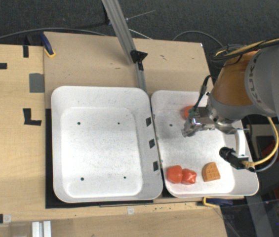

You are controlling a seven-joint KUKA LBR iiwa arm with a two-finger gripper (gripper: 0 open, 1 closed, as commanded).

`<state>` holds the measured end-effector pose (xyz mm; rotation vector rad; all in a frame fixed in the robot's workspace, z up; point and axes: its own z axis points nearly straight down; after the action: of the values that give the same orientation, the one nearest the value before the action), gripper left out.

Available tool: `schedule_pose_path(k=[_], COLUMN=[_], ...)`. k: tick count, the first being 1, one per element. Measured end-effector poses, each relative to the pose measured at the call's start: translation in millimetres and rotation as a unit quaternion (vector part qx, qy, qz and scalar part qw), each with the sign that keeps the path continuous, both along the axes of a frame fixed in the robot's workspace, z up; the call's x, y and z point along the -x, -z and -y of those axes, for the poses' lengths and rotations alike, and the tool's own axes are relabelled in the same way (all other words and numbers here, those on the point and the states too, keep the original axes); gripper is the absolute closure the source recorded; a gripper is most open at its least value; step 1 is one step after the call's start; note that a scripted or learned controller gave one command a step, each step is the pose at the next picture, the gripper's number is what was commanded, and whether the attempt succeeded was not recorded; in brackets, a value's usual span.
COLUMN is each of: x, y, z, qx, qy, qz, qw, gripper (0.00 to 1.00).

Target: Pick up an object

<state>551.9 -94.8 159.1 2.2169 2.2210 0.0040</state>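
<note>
My gripper (190, 128) hangs low over the middle of the right bin (174, 107), coming in from the right under the orange wrist band. A small orange-red object (187, 112) lies just behind it, partly hidden by the wrist. Two red pieces (180, 175) sit side by side near the bin's front edge. Next to them on the right lies a tan waffle-like block (211, 172). Nothing shows between the fingers.
The left bin (99, 142) stands beside the right one, joined by black clips (151, 143). A grey metal pole (122, 26) slants in from the top. Black cable and a yellow hose (262, 159) loop off the arm at the right.
</note>
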Motion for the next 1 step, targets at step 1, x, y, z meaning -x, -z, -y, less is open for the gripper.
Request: schedule_pose_path(k=[1], x=[0.2], y=[-49.2], z=[10.0], qx=[0.0002], qy=[0.001], qz=[-0.001], qw=[1.0000], gripper=[1.00])
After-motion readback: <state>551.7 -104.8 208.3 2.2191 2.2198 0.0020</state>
